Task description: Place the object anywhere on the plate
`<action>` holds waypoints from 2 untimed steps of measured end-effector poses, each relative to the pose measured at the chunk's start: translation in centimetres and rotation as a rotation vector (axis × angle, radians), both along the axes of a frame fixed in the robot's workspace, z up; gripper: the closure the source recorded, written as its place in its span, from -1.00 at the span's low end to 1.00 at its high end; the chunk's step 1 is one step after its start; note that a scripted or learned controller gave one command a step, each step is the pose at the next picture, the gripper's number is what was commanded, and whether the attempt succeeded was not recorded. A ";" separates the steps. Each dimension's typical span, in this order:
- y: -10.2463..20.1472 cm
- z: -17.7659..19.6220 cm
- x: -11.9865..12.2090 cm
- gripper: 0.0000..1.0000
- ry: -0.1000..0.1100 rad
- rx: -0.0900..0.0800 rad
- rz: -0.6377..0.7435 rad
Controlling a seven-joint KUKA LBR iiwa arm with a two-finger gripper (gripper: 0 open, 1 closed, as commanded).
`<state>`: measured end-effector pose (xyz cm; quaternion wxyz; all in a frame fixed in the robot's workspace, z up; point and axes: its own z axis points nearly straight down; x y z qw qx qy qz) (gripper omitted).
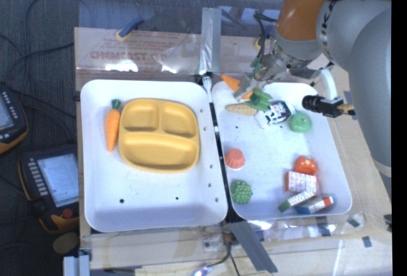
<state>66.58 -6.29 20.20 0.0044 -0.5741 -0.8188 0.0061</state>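
- Plate [159, 133], yellow and divided, is sitting in the left bin [95, 205] with nothing lying on it; a carrot [112, 128] is resting just beside its left edge.
- Gripper [257, 84] is working at the upper edge of the right bin [337, 192], over a green toy [259, 100] and corn cob [241, 109].
- Grip state: cannot tell; which object is targeted is unclear.
- Progress: placing is not yet done; pick and transfer are looking outstanding.

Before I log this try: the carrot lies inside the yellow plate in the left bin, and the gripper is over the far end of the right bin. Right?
Not quite. In the camera view the carrot lies beside the yellow plate, on the floor of the left bin, off the plate's left edge. The rest holds: the gripper is over the far end of the right bin.
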 end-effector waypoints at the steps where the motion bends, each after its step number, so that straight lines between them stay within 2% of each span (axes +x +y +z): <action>1: 3.6 -1.9 -7.1 1.00 -0.012 0.005 0.121; 2: 7.7 -1.8 -14.6 1.00 -0.013 0.005 0.336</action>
